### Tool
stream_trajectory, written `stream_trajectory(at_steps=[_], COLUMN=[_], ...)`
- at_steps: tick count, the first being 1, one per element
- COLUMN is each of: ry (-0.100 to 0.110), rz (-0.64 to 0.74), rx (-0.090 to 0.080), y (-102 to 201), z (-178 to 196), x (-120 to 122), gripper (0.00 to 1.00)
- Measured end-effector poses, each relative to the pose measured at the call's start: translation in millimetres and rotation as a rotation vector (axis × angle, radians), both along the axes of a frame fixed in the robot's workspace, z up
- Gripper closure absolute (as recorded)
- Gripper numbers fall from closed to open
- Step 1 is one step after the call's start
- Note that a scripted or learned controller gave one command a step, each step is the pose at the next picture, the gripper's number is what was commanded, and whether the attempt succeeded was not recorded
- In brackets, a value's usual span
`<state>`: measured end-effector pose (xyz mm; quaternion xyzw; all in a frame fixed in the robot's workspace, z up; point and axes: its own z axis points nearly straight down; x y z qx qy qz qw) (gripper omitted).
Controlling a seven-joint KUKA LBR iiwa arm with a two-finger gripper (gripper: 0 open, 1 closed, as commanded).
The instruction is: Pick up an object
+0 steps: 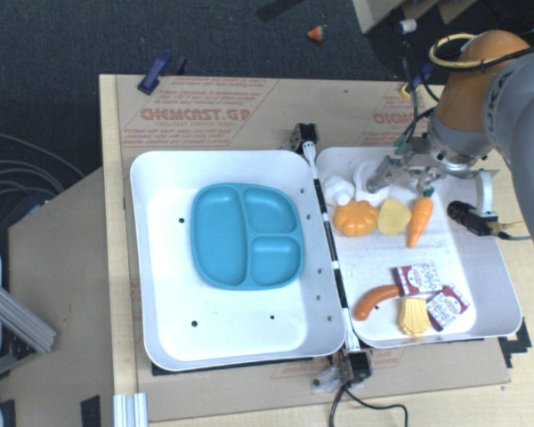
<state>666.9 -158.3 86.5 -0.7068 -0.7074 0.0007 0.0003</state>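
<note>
My gripper (400, 174) hangs low over the back of the right bin (489, 265), just above a row of toy foods. Below it lie an orange pumpkin-like piece (356, 218), a pale yellow piece (393, 216) and a carrot (418, 221) side by side. A small white bottle (338, 188) lies left of the gripper by the bin's wall. Nearer the front are a sausage (374, 302), a yellow corn cob (413, 317) and two maroon packets (416, 278) (447, 308). Nothing shows in the gripper's grasp.
The left bin (160, 265) holds a blue divided plate (246, 236). The arm (481, 87) comes in from the upper right over the bench. A small blue object (154, 74) lies on the board's far left corner.
</note>
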Motion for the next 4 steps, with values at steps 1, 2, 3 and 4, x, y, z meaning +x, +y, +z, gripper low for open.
stream_trajectory(at_steps=[1, 2, 3, 4], ry=[-0.002, -0.003, -0.001, -0.003], rz=[0.0, 0.0, 0.0, -0.001], rx=[0.0, 0.0, 0.0, 0.0], y=[-20, -22, -7, -24], z=[0, 0, 0, 0], x=[0, 0, 0, 0], gripper=[0.0, 0.0, 0.0, 0.0])
